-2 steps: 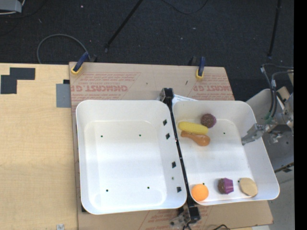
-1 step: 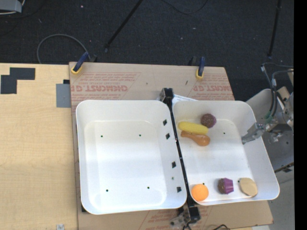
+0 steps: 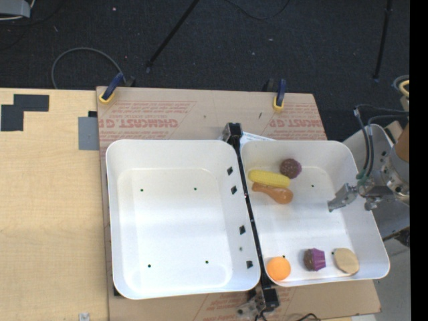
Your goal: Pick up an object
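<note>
From my station I see the wooden bench top (image 3: 47, 199) along the left, with dark grey squares (image 3: 23, 109) stuck on it. Next comes the cardboard sheet (image 3: 200, 116) with red printing, pinned at its far edge by 2 clamps: one at the left corner (image 3: 112, 89) and one further right (image 3: 279, 93).

On that sheet sit the 2 white bins, touching along a black clip strip (image 3: 242, 206). The left bin (image 3: 120, 172) comes first. In the right bin (image 3: 334, 151) I count 6 objects. Near the divider, toward the far side, a yellow corn cob (image 3: 269, 177) lies just against an orange-brown drumstick-shaped piece (image 3: 274, 192). A dark purple-brown ball (image 3: 290, 168) sits just beyond them, near the corn's right end. Along the near wall, an orange ball (image 3: 279, 268) is in the corner by the divider, then a purple cup-shaped item (image 3: 314, 259), then a tan flat piece (image 3: 346, 261) just beside it.

At the right, the gripper (image 3: 342, 199) reaches over the right bin's right rim, well apart from every object. From this angle I cannot tell how it is set. The grey arm (image 3: 384, 179) trails off behind it.
</note>
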### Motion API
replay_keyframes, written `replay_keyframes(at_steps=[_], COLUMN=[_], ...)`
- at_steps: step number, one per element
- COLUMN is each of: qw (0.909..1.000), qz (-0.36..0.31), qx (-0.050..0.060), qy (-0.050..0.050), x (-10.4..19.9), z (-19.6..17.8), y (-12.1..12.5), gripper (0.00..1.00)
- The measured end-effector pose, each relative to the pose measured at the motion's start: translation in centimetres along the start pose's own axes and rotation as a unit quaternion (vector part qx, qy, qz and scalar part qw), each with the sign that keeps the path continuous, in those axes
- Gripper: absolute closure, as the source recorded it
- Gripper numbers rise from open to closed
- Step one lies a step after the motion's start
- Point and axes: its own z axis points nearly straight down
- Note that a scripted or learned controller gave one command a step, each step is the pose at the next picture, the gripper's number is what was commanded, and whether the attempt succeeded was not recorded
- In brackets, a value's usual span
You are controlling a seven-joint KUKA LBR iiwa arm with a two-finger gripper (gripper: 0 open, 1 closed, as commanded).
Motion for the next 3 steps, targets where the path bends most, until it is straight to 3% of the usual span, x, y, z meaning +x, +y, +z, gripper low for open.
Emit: replay_keyframes(at_steps=[2, 3], qw=[1.0, 1.0], qz=[0.0, 0.0], qx=[-0.001, -0.003], qy=[0.0, -0.001], x=[0.5, 0.5], z=[10.9, 9.7], y=[-1.0, -0.9], gripper=[0.0, 1.0])
